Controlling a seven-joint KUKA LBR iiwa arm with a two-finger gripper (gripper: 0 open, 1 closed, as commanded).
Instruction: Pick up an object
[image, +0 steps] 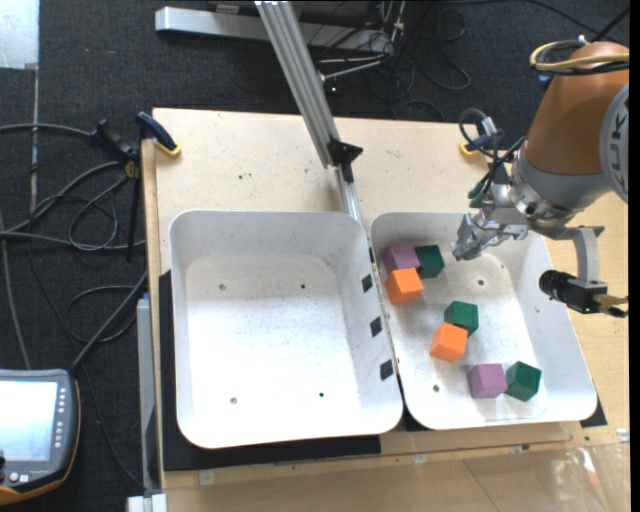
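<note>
Several small blocks lie in the right bin (560, 330). Near its back left corner a purple block (402, 257), a green block (429, 261) and an orange block (405, 285) sit pressed together. In the middle a green block (461, 316) touches an orange block (449, 342). Toward the front a purple block (487, 380) sits beside a green block (523, 380). My gripper (468, 247) hangs over the bin's back part, just right of the back green block, fingers pointing down. Nothing shows between them.
The left bin (200, 300) stands beside the right one, with black clips along the shared wall (378, 310). A slanted metal pole (305, 80) rises behind the bins. Clamps sit at the bench's back corners (160, 135).
</note>
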